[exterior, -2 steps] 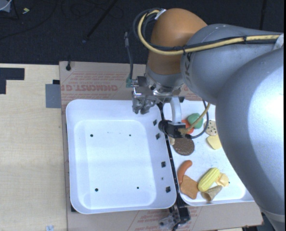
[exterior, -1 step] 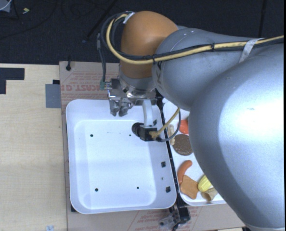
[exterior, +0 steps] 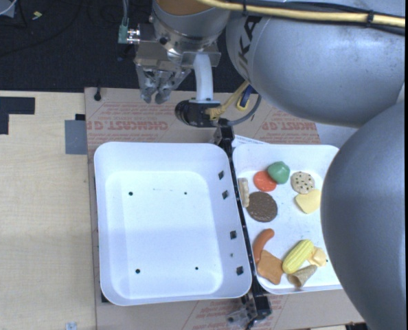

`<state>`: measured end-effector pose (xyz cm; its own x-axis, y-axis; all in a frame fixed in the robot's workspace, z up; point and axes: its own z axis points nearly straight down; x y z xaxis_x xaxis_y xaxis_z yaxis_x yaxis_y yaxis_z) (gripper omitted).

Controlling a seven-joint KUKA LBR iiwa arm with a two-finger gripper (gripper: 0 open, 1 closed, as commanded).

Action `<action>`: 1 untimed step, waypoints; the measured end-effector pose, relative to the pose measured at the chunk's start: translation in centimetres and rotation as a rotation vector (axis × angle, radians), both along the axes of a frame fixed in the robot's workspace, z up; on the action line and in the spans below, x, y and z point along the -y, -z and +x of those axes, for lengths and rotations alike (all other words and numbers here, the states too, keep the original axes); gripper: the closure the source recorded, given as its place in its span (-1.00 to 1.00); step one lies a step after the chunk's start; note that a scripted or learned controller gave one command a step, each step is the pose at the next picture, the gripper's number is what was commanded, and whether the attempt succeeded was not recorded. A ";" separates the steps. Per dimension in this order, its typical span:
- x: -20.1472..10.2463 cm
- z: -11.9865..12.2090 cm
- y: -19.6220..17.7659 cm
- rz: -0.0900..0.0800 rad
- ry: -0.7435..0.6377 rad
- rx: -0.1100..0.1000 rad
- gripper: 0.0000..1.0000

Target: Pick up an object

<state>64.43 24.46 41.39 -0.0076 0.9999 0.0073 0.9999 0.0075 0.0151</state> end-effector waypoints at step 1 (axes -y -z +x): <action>0.0 -0.1 -12.4 -0.003 0.002 -0.004 1.00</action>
